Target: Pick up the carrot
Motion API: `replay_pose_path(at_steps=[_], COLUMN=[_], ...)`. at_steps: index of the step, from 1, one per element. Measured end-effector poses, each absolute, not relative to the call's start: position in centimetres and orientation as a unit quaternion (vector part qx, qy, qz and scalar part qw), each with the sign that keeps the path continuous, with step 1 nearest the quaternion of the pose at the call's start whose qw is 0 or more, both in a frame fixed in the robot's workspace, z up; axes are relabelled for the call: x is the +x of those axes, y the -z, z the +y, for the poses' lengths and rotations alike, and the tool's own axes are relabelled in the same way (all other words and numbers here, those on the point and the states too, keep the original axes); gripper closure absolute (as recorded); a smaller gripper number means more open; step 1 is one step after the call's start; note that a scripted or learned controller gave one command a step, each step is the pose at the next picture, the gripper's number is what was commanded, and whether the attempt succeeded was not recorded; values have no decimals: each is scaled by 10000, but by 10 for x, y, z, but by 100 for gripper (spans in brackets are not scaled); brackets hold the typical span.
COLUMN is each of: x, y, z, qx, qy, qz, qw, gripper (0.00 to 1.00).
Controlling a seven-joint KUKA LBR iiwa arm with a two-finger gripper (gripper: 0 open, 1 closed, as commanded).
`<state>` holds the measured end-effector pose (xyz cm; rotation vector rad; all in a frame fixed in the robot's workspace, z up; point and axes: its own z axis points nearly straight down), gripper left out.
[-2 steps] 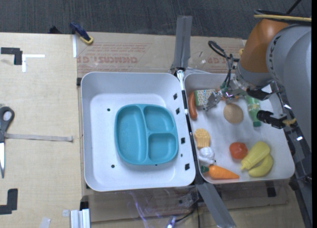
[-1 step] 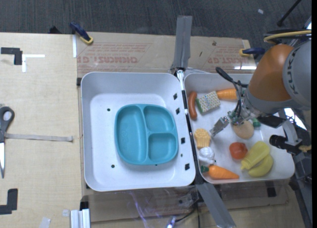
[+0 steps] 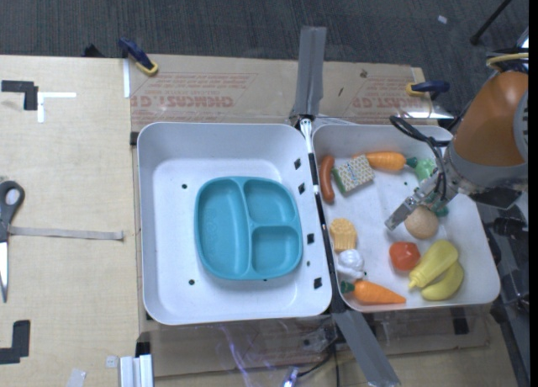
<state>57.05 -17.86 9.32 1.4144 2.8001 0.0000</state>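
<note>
Nearest the camera in the right bin (image 3: 483, 293), at about 7 o'clock from its centre, one carrot (image 3: 378, 294) lay on its side with its tip toward 3 o'clock. A small white toy (image 3: 349, 262) sat just beside it at 11 o'clock. At 5 o'clock in the bin, two yellow bananas (image 3: 437, 267) lay together, with a red tomato (image 3: 404, 255) just beside them at 9 o'clock. A ridged yellow piece (image 3: 342, 231) lay farther back, near the bin's left wall.

Around the middle of the bin, the gripper (image 3: 405, 213) hung low with a tan potato (image 3: 423, 224) close against it at 4 o'clock. Whether the claw was open or closed could not be told, and nothing could be seen held in it. The grey arm with its orange band (image 3: 494, 120) reached in from 2 o'clock.

Farther back, a red sausage (image 3: 326, 179) lay along the left wall at 10 o'clock, with a speckled block (image 3: 353, 173) just beside it. A second carrot (image 3: 387, 160) lay at 12 o'clock near the far wall, well apart from the gripper.

The left bin (image 3: 160, 234) held a teal divided plate (image 3: 249, 227).
</note>
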Motion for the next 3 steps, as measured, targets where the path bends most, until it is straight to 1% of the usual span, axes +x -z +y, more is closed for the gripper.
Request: replay_pose_path(at_steps=[1,2,3], x=[643,655,659], y=[-93,-92,-94], z=[-164,-157,-156], qx=[4802,5474,6783], qy=[1,50,0], qz=[8771,8368,7348], qw=[19,-55,15], gripper=[0,0,0])
